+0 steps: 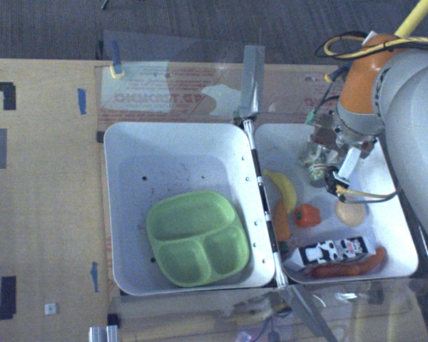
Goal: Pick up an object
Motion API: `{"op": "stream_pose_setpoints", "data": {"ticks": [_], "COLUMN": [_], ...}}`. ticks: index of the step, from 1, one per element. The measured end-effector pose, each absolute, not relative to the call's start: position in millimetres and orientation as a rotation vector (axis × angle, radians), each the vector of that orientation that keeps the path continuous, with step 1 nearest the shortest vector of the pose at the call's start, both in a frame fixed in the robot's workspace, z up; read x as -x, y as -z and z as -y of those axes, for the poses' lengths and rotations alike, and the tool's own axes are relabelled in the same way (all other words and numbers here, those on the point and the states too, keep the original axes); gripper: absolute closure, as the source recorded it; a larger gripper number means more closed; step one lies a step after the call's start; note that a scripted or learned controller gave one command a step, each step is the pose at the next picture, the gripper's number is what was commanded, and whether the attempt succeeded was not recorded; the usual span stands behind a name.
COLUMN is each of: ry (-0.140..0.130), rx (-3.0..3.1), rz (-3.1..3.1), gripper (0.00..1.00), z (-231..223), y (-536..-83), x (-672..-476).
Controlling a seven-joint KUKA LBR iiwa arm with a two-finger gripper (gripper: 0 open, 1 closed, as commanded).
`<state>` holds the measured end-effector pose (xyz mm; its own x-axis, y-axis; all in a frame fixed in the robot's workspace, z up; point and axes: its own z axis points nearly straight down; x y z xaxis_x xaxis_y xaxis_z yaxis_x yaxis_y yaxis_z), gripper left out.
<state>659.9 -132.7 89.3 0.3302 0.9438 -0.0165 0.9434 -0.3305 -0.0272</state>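
Gripper (319, 164) sits low over the right bin (406, 255), near its far edge; finger opening cannot be determined. Banana (284, 188) and tomato (307, 216) lie toward the bin's left edge.

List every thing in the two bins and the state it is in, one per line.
green divided plate: flat in the left bin, upright
banana: lying at right bin's left wall
carrot: lying beside the banana
tomato: resting loose
round cracker: flat
cow-print box: on its side
sausage: lying along near wall
gripper: low over right bin
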Motion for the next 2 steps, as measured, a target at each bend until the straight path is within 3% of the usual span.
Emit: {"op": "stream_pose_setpoints", "data": {"ticks": [1,2], "ry": [-0.001,-0.002], "rx": [2.595,2.557], "rz": [1.771,1.823], "gripper": [1.0,1.0], "z": [32,85], "y": [-242,-185], "x": [-650.5,-653.9]}}
